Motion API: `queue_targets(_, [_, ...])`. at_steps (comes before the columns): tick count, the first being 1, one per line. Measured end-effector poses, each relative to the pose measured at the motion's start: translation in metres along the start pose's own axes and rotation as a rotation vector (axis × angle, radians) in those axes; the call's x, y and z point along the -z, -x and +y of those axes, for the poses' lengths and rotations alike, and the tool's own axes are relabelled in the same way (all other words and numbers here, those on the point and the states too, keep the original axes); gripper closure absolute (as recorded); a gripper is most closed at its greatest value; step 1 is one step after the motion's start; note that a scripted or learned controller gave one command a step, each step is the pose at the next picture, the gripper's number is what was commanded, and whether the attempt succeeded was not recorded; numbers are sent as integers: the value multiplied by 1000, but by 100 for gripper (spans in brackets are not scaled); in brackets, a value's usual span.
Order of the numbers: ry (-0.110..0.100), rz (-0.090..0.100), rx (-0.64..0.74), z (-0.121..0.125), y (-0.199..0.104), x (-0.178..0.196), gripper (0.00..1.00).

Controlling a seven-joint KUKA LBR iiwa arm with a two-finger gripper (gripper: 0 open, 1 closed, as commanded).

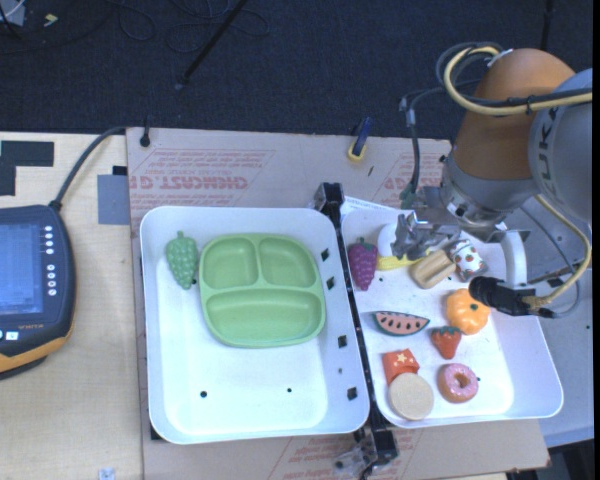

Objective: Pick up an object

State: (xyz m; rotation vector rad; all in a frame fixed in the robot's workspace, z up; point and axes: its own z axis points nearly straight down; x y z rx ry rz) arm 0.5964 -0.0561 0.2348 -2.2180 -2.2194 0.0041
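White right bin [540,383] holds toys; we see gripper [417,236] low at its back, finger state unclear. Crowding it: bread [432,268], purple grapes [362,263], watermelon [400,322], pumpkin [467,311]. Left bin [240,388]: green tray [262,290], green grapes [182,259].

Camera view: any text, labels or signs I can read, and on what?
Cardboard sheet under the bins: red printed lettering, upside down and mirrored, not legible.
Cardboard at the bottom edge: more red print, too blurred to read.
Teach pendant screen: glowing, content too small to read.
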Motion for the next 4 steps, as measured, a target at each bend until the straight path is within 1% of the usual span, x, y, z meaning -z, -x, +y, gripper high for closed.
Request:
queue_targets(1, [-1,0,-1,-40,-41,0,100])
queue_targets(2, [-3,0,1,-67,-82,-16,100])
queue_targets(3, [-1,0,1,-83,-107,-10,100])
queue_targets(4, [-2,0,1,-94,-116,-10,100])
